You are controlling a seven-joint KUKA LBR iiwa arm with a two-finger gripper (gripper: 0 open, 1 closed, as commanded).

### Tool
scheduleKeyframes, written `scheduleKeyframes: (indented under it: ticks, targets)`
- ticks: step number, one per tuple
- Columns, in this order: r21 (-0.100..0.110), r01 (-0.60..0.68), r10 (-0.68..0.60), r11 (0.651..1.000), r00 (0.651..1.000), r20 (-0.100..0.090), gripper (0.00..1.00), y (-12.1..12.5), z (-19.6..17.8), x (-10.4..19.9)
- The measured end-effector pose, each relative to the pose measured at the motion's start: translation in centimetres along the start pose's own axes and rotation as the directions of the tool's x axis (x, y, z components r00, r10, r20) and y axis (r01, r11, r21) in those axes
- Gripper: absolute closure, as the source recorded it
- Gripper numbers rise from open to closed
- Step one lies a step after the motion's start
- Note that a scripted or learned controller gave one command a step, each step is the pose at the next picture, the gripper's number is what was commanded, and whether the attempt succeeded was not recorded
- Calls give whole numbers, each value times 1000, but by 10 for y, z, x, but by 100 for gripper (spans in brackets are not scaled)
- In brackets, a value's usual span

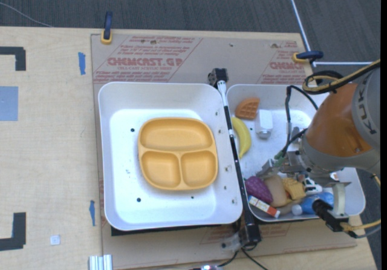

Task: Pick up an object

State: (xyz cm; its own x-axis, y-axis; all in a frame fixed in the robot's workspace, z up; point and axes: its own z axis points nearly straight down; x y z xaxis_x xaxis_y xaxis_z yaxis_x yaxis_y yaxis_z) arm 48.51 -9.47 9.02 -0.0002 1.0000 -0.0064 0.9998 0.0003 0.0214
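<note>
Arm is down over the right bin, gripper sitting low above the pile at the bin's 6 o'clock; can't tell its state from here, so no grasp confirmed. Looks like the reach/descend step. Next move needs one target isolated from a tight cluster. Candidates: one banana at 9, one waffle at 11, one purple piece, one blue piece. Two bins; left bin has one yellow tray.

A divided plate lies mid-left bin; in the right bin, a banana hugs the left wall; a waffle sits behind it.
</note>
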Motion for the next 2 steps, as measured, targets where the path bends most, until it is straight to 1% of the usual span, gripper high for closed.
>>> scheduleKeyframes:
  ticks: [2]
  targets:
    - [-1,-1,1,1000,1000,2,0,0,0,1]
